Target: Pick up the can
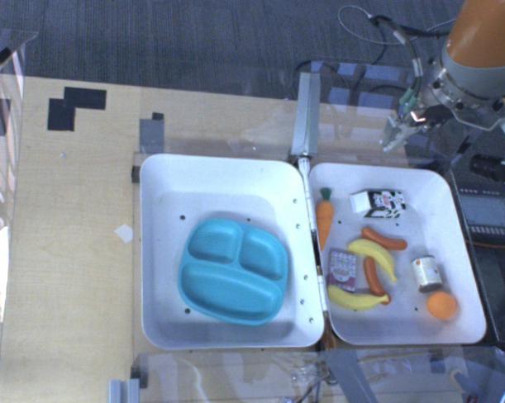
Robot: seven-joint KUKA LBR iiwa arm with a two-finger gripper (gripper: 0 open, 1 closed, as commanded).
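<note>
Silver can (426, 273) lies in the right bin (463, 216), just above the orange (441, 306). The pincer (397, 131) hovers beyond the bin's far rim, gripping nothing; whether it is spread, I cannot tell. Reaching and grasping remain.

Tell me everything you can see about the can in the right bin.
The can is a small cylinder with a silvery, metallic-looking body and a pale band or label around it; any print is too small to read. It appears to lie tilted on the floor of the right bin, near that bin's right wall. An orange ball sits just below it, very close, though contact cannot be told. The sausages and bananas lie apart to its left. The gripper is above the bin's far edge, well away from it.
</note>
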